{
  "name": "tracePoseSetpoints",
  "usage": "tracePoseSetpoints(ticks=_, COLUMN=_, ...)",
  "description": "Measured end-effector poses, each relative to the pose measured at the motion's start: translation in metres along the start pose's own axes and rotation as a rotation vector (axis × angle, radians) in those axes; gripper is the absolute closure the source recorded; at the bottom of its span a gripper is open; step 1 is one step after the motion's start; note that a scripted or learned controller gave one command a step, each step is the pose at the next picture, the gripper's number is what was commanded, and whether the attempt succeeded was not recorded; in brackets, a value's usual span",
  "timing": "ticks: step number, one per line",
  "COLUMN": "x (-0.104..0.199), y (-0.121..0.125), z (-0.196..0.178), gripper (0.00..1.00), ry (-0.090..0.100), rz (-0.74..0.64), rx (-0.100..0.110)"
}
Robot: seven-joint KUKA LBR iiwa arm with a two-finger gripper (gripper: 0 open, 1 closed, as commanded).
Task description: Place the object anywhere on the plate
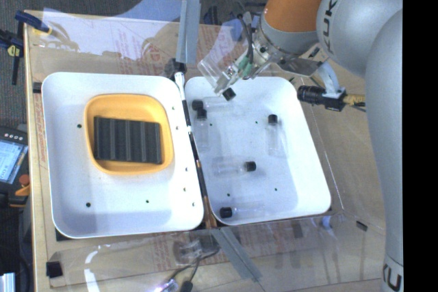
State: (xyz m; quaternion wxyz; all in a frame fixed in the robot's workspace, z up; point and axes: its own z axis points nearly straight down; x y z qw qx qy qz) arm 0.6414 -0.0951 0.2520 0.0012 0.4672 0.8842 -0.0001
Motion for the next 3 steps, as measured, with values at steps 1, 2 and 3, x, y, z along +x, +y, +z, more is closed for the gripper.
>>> tracePoseSetpoints(ticks=1, x=0.032, y=0.014, z=0.061, gripper=1.0, ry=0.004, rz=-0.093, rx=0.003)
tracePoseSetpoints(ticks=2, x=0.055, y=0.009, z=0.06, gripper=1.0, ry=0.004, rz=-0.278, rx=0.003)
tracePoseSetpoints(ticks=3, x=0.054, y=0.009, z=0.06, gripper=0.0, ry=0.004, rz=-0.278, rx=0.003)
